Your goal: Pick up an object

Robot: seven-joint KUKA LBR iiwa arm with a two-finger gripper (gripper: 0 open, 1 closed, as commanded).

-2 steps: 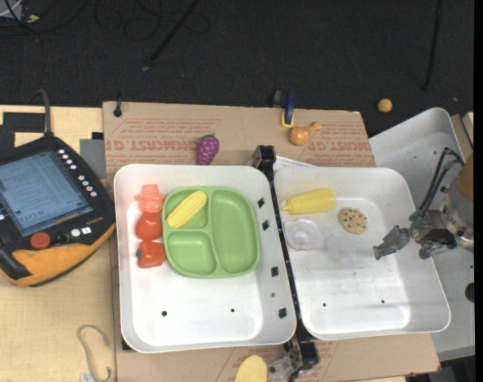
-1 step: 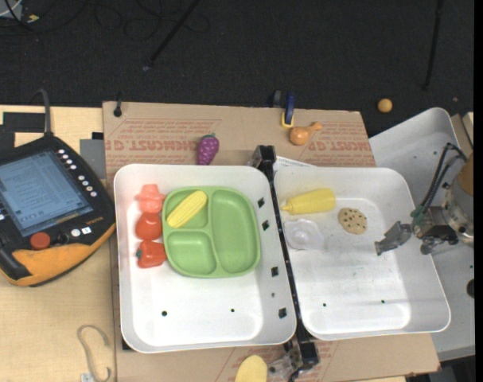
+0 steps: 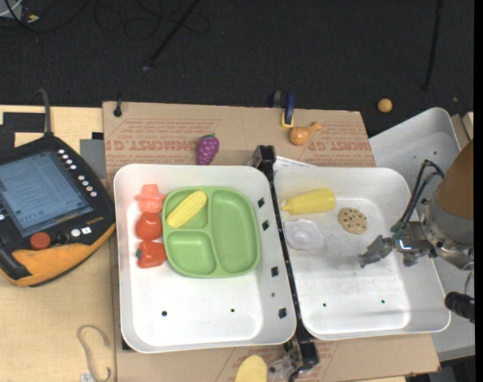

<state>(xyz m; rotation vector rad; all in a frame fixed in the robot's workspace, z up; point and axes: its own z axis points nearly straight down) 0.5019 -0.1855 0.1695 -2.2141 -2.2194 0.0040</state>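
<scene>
The right bin (image 3: pixel 352 309) holds a yellow squeeze bottle (image 3: pixel 309 202), a round speckled cookie (image 3: pixel 353 220) and a clear plastic item (image 3: pixel 303 235). My gripper (image 3: pixel 391 250) hangs low over the right side of this bin, right of and slightly below the cookie, with no object seen in it. The left bin (image 3: pixel 193 313) carries a green divided plate (image 3: pixel 213 233) with a yellow corn cob (image 3: pixel 185 208) in its upper-left section. Red and orange toy pieces (image 3: pixel 149 228) lie along the plate's left side.
Purple grapes (image 3: pixel 208 148) and an orange gourd-shaped toy (image 3: pixel 303 133) lie on the cardboard behind the bins. A yellow toy (image 3: pixel 251 368) sits below the bins' front edge. A teach pendant (image 3: pixel 42 205) rests at far left. A black divider (image 3: pixel 277 245) separates the bins.
</scene>
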